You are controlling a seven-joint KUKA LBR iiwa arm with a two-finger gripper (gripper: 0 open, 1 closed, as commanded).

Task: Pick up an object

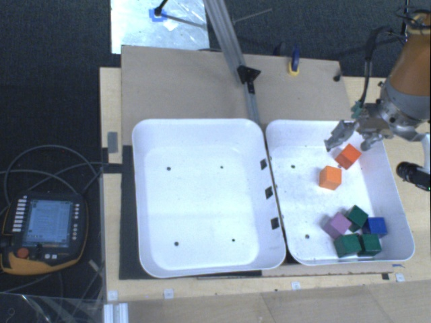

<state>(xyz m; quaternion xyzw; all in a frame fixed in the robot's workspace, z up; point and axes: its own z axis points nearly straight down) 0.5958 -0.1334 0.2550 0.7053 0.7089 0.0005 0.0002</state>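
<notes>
Illumination is even and fairly bright, diffuse from overhead — the two white bins (pixel 202 194) read near-overexposed, with little surface texture beyond faint speckle. Shadows are soft and short: a thin dark edge under the bins' near rims, and a weak shadow beside the coloured blocks (pixel 353 231). Glare is strongest on the reflective sheet (pixel 158 15) at the top, which is washed pale blue-white — overall resolution is low, edges are slightly soft, the dark floor (pixel 47 59) is grainy, and no marked distortion shows at the borders.
</notes>
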